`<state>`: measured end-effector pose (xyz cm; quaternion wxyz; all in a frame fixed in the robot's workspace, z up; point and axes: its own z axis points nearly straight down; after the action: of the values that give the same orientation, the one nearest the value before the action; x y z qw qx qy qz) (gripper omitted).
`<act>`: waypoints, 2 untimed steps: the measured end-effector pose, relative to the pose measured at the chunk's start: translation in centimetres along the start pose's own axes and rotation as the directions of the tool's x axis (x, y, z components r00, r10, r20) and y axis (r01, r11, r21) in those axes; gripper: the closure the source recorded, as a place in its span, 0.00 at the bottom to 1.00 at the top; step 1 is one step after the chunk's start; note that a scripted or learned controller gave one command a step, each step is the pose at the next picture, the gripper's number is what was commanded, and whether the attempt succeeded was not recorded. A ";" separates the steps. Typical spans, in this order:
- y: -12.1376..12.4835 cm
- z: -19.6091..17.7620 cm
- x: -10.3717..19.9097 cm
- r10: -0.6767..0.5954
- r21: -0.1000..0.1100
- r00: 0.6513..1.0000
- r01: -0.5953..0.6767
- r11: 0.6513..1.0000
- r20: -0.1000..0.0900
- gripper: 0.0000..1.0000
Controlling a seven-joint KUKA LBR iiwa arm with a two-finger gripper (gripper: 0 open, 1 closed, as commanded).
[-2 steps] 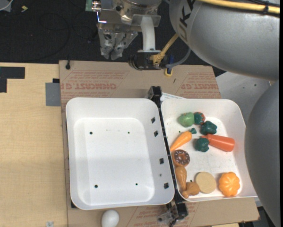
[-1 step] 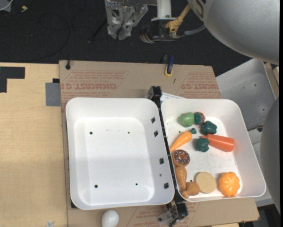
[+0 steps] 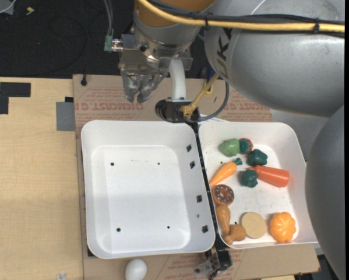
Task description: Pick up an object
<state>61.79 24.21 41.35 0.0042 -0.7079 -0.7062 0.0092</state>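
beneath the arm a pale wooden bench (image 3: 28, 174) bears two white bins, and all the pickable toys crowd the right bin (image 3: 295, 139): a carrot (image 3: 223, 172) touching a doughnut (image 3: 224, 194), a round biscuit (image 3: 253, 224) beside a small pumpkin (image 3: 282, 226), green pieces packed near a red-orange vegetable (image 3: 272, 175); the left bin (image 3: 98, 156) holds no toys. the gripper (image 3: 138, 89) hangs above the far rim of the left bin, well apart from every toy, and whether it is apart or together i cannot tell; a descent from here would likely close on nothing, and over the cluster it could nudge neighbours or catch two.
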 end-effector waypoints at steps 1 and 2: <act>-2.9 -12.8 0.0 -0.004 -0.025 1.000 0.004 1.000 -0.009 1.00; -7.4 1.6 0.1 -0.004 0.000 1.000 0.004 1.000 0.001 1.00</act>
<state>54.32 24.28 39.91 0.0040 -0.7064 -0.7077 0.0097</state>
